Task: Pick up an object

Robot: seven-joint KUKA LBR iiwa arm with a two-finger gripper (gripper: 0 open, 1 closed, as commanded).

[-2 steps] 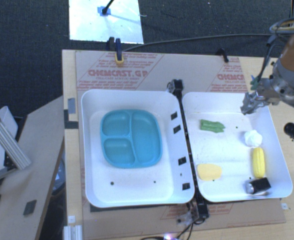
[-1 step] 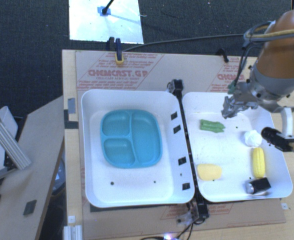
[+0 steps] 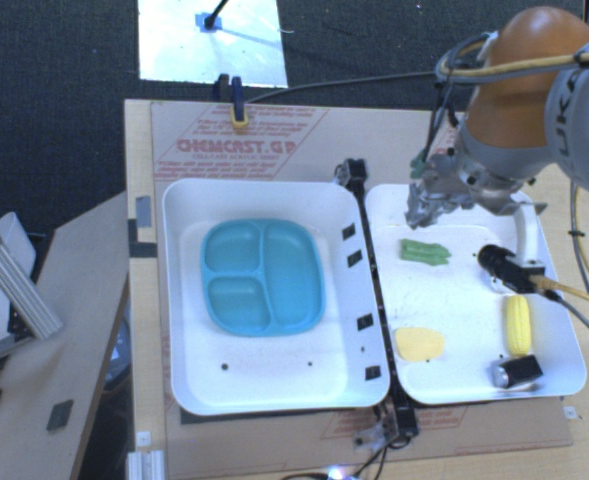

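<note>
The green object (image 3: 425,252), small, flat and crinkled, lay in the right bin (image 3: 564,363) near its 12 o'clock rim, just below the tool (image 3: 421,214). Whether the tool was open could not be told. Bare floor lay toward 6 o'clock, before the yellow disc (image 3: 419,344).

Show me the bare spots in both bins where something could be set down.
Left bin: a bare strip along the near edge, in front of the blue divided plate. Right bin: an open patch in the middle, bordered by the green piece, yellow disc and corn. Crowded: the right bin's far side under the gripper, and its right edge.
</note>
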